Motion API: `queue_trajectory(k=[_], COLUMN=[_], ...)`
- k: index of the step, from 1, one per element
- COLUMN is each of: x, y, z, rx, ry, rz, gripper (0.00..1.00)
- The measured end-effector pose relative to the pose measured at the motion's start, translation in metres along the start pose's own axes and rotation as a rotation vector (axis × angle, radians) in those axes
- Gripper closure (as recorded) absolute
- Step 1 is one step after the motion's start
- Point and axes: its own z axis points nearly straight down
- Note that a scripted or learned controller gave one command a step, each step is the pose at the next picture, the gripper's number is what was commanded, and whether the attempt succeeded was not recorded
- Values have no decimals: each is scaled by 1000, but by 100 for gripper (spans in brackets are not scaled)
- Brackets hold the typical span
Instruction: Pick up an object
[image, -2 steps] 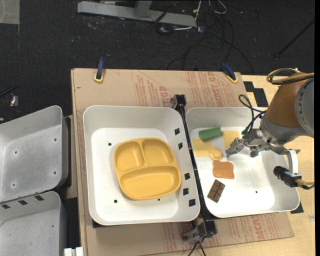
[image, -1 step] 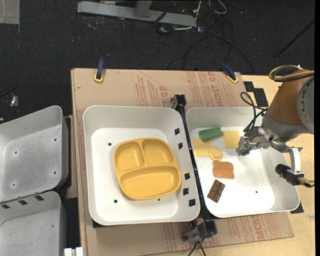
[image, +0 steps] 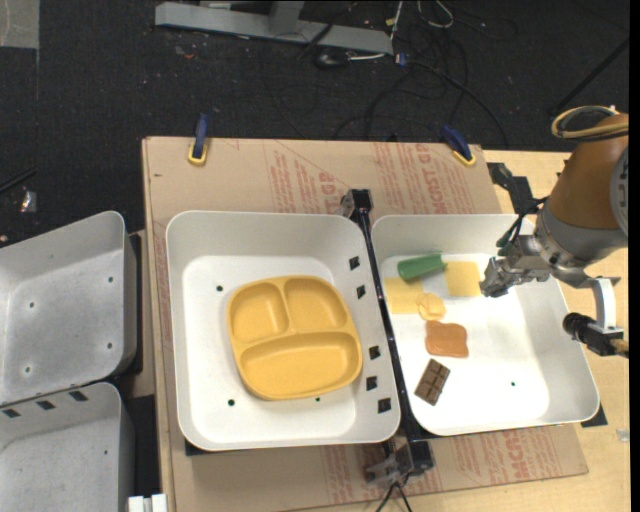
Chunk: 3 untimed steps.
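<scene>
From my camera above the worktop I see two white bins side by side. The left bin has a yellow plate with three parts lying flat in it. The right bin has small toy foods toward its left side. A green piece lies at the far end. Just beside it is a pale yellow square, and another pale yellow piece lies to the left. A small round yellow thing sits nearer, then an orange piece, then a brown chocolate bar nearest to me. My arm reaches in from the right. The claw hangs just right of the pale yellow square. I cannot tell how the claw stands, and I see nothing held in it.
</scene>
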Motion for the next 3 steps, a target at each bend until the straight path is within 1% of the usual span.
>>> queue_trajectory(k=[1,2,3], x=[10,10,64], y=[2,3,-11], z=[-58,-85,-92], rx=[-1,1,6], ry=[0,0,3], rz=[-1,0,-4], gripper=[100,100,100])
